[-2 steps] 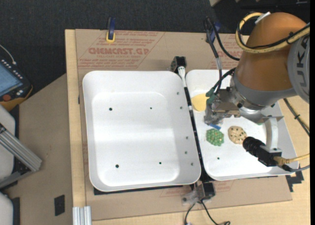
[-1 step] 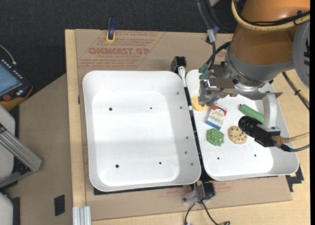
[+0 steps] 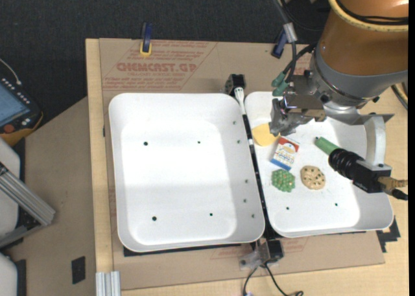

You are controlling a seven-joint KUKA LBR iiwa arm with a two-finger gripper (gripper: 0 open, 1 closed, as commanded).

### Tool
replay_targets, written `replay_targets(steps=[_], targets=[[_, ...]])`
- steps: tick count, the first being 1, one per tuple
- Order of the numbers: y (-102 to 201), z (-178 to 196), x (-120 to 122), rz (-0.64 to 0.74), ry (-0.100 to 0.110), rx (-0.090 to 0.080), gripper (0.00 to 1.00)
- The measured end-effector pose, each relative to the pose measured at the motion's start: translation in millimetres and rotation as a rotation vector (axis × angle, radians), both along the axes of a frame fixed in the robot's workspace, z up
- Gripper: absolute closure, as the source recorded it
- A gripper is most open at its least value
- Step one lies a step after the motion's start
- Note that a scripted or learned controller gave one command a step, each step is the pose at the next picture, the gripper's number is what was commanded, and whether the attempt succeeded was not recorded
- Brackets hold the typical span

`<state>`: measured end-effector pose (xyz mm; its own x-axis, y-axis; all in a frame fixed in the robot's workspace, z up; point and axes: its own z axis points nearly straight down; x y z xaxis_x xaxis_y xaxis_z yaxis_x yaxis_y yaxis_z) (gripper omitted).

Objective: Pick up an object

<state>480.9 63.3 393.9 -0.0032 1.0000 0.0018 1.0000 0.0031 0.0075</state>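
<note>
My gripper hangs over the far left part of the right bin, just above and between a yellow rounded piece and a small red, white and blue box. Nothing shows between its fingers. Nearer the front lie a green bumpy piece and a round tan cookie. A green stick lies to the right of the box, partly hidden by the robot's parts.
The left bin sits beside the right one, their rims meeting along a black divider. Both rest on a cardboard sheet held by blue clips at the back.
</note>
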Motion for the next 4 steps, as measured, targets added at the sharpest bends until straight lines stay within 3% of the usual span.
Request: replay_targets(steps=[1, 2, 3, 4], targets=[[-62.2, -20.8, -1.7, -0.010, 0.010, -0.003, 1.00], [-10.4, -5.6, -1.2, 0.002, 0.004, -0.001, 1.00], [6.3, 2.7, -1.3, -0.001, 0.005, -0.001, 1.00], [-55.4, -40.1, -2.1, -0.010, 0.013, -0.003, 1.00]])
